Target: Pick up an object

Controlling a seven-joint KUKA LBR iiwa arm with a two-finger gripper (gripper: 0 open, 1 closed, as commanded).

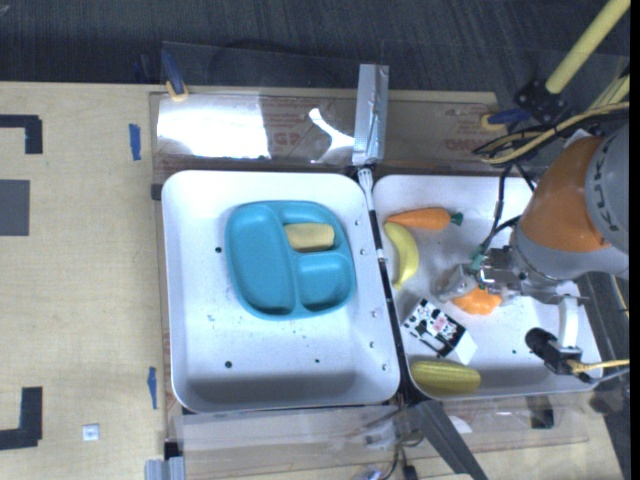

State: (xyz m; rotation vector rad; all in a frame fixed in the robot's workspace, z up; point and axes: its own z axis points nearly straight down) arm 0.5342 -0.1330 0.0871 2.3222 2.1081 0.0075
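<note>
Orange plastic shows just under the gripper (478, 280), a small orange object (480, 302) lying near the middle of the right bin (520, 368), and whether the pincer is open or closed on it I cannot tell from this slant. To do the grasp well, the arm should come straight down with the object centred, and lift only once it is seated. It should keep clear of the carrot (422, 219) toward the far edge, the banana (403, 251) by the dividing wall and the black-and-white box (435, 326) nearby.

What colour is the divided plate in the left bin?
The divided plate is light blue, seen in the camera view.
</note>
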